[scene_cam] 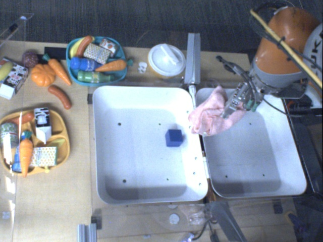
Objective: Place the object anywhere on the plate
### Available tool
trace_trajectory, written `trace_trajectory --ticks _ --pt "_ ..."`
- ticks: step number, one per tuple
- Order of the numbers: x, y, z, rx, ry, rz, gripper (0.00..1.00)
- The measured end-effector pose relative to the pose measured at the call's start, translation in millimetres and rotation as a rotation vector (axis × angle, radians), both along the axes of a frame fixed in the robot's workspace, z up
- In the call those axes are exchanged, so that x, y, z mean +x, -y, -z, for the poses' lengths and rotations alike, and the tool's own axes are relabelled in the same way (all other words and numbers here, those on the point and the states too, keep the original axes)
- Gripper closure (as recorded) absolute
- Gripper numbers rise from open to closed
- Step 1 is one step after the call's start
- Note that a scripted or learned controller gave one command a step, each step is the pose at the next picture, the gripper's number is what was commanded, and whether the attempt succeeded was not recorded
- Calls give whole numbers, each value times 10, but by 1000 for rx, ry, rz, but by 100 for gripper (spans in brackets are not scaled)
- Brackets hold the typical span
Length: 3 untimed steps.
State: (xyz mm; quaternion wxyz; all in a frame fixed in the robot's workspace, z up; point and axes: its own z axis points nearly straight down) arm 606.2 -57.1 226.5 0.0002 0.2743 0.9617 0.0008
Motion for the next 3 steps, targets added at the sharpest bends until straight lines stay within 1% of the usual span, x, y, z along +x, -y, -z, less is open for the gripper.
trace_trajectory --ticks 1,2,3 --pt "-244 -511 50 0 -1 -400 100" --pt "-387 -981 143 0 0 -551 100" --pt "-486 -1453 20 0 2 -556 100"
